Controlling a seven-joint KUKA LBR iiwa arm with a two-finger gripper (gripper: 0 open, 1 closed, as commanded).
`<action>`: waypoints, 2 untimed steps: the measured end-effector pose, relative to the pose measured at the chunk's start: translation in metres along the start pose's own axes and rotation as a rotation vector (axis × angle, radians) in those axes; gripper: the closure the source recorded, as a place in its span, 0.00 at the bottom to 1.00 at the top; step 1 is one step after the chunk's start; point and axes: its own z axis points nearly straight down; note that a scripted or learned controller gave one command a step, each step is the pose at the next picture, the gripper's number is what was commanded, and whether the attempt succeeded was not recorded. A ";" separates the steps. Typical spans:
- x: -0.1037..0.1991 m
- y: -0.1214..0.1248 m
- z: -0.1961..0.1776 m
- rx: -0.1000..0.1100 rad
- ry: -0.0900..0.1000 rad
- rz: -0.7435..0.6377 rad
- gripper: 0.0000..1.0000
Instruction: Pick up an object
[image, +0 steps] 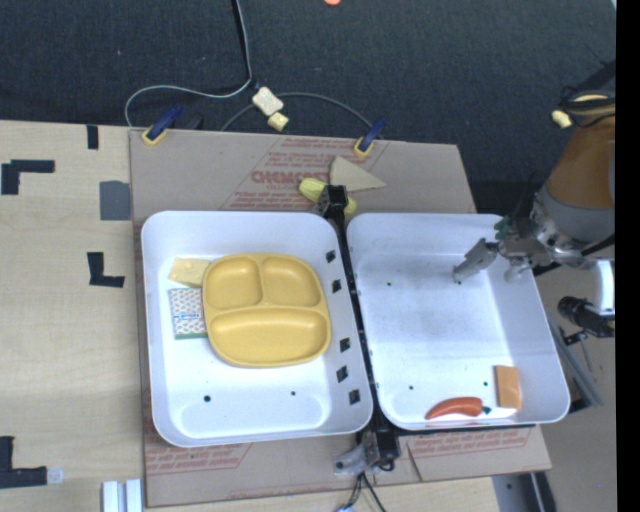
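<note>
My gripper (478, 262) hangs over the upper right part of the right bin (440, 240), with a grey finger pointing down and left. Nothing shows between the fingers. A red-orange sausage-shaped object (453, 408) lies near the right bin's front wall, and an orange block (507, 386) rests beside it at the front right corner. Both sit well below the gripper in the view. In the left bin (240, 420) a yellow divided plate (266, 308) fills the middle, with a pale yellow piece (187, 270) and a small patterned card (186, 312) at its left side.
The two bins stand on a cardboard sheet (300, 165) held by blue and yellow clamps. A black clip row (345, 330) joins the bins. Cables (230, 80) run across the dark floor behind. The arm's orange-banded wrist (585, 175) stands at the right edge.
</note>
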 end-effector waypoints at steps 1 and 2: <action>0.078 -0.005 0.098 0.001 0.001 -0.005 0.00; 0.100 0.049 0.095 -0.001 0.002 -0.004 0.00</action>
